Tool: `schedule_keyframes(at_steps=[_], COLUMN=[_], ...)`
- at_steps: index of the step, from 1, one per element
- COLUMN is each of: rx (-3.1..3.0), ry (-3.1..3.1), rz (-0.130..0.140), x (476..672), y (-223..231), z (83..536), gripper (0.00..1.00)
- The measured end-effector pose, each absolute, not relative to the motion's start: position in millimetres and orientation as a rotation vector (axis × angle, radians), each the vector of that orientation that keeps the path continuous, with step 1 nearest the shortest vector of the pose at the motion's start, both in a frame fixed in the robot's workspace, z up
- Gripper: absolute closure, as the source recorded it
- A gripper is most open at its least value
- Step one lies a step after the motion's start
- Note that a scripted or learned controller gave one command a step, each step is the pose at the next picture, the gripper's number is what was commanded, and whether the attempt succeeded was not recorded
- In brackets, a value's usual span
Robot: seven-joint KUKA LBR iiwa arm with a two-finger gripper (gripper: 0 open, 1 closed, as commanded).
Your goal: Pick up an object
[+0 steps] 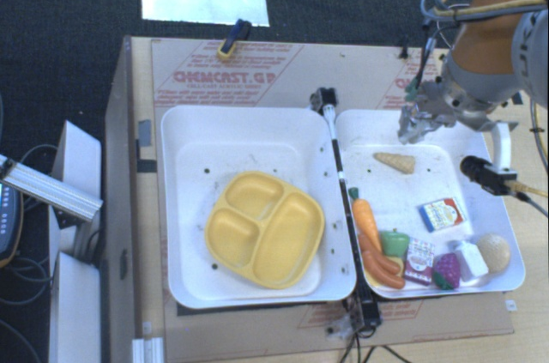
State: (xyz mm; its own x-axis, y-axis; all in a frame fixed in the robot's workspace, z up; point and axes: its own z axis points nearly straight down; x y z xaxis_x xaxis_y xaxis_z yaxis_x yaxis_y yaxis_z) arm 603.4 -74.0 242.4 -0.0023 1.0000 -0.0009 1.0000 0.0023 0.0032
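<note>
Arm enters from the right; claw (417, 127) sits over the far edge of the right bin (506, 226), low near the rim. Claw state: cannot tell, since the metal tip is small and blurred against the white. Nothing is visibly carried. Nearest candidate is the tan wedge (395, 161), lying on the bin floor just beside the claw, toward the near side and slightly left of it; its long axis runs roughly left-right, the pointed end to the left. Other items cluster at the bin's near end, well apart from the claw: carrot (366, 221), red-and-white carton (442, 214), purple piece (447, 270), pale round ball (493, 251). Left bin (184, 181) holds a yellow divided plate (264, 226). Judgement: pick not yet made; the wedge probably calls for a short move toward the near side and a descent.
</note>
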Motion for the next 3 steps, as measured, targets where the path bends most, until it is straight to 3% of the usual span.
schedule_keyframes(at_steps=[1, 2, 3], rx=[2.217, 2.22, 2.219], ry=[2.223, 2.223, 2.221], rz=[0.002, -0.001, -0.001], x=[603.2, 608.6, 609.1], y=[-74, -116, -158], z=[242, 130, 84], gripper=[0.0, 0.0, 0.0])
